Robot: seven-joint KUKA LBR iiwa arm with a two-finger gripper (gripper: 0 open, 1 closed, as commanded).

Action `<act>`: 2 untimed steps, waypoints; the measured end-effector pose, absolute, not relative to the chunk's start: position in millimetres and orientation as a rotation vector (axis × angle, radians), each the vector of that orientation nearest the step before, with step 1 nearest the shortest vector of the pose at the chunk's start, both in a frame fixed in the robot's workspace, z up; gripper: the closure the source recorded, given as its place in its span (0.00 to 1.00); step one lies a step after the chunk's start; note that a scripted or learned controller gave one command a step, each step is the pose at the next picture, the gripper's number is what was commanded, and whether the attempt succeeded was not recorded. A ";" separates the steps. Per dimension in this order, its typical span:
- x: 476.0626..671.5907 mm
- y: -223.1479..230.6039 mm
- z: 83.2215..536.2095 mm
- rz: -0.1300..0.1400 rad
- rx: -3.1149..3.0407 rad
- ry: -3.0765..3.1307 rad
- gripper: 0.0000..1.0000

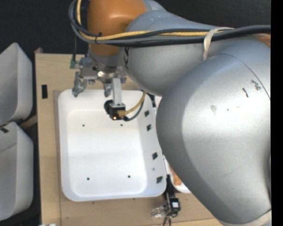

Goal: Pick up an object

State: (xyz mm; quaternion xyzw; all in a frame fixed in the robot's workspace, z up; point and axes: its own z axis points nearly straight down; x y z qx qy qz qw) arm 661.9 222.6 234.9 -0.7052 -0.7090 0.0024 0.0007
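Note:
My gripper (pixel 93 89) hangs over the far edge of the left white bin (pixel 104 192), under the orange wrist band. Its two grey fingers (pixel 78 86) stand spread apart, open, with nothing between them. The bin floor below them is bare white, and no loose object lies on the part of it that I can see. The arm's big grey links hide almost all of the right bin.
A pale orange thing (pixel 179 182) peeks out under the arm at the right bin's near-left corner. A small clear-and-black item (pixel 165 210) lies on the wooden bench (pixel 47 126) by the front edge. White housings (pixel 7 126) stand to the left.

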 end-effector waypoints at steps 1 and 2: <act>546.1 220.5 107.5 0.032 -2.211 -2.215 0.00; 539.4 221.4 139.8 0.001 -2.222 -2.219 0.00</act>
